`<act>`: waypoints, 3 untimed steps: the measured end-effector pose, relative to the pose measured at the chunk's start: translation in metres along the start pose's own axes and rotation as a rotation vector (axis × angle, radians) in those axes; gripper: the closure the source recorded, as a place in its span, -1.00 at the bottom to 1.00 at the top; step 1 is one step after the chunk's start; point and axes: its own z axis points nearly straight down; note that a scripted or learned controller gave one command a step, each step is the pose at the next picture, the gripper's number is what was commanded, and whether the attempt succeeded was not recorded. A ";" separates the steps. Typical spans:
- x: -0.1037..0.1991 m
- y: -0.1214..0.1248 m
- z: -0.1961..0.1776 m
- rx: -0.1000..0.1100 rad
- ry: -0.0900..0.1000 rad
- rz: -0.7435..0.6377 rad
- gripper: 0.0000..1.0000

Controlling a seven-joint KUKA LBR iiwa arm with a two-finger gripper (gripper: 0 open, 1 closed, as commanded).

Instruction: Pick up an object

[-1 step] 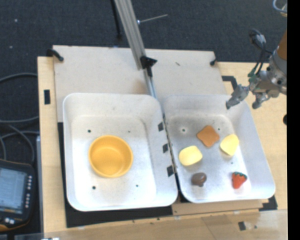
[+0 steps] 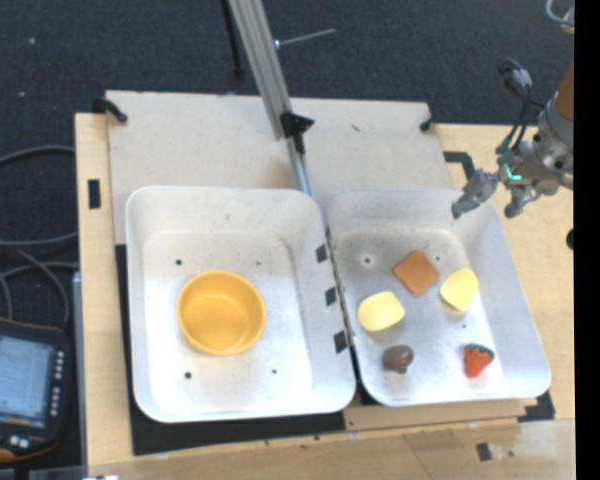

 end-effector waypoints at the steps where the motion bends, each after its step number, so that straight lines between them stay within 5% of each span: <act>1: -0.002 -0.003 0.042 0.004 0.000 0.003 -1.00; 3: 0.012 0.006 0.139 0.000 0.000 0.002 -1.00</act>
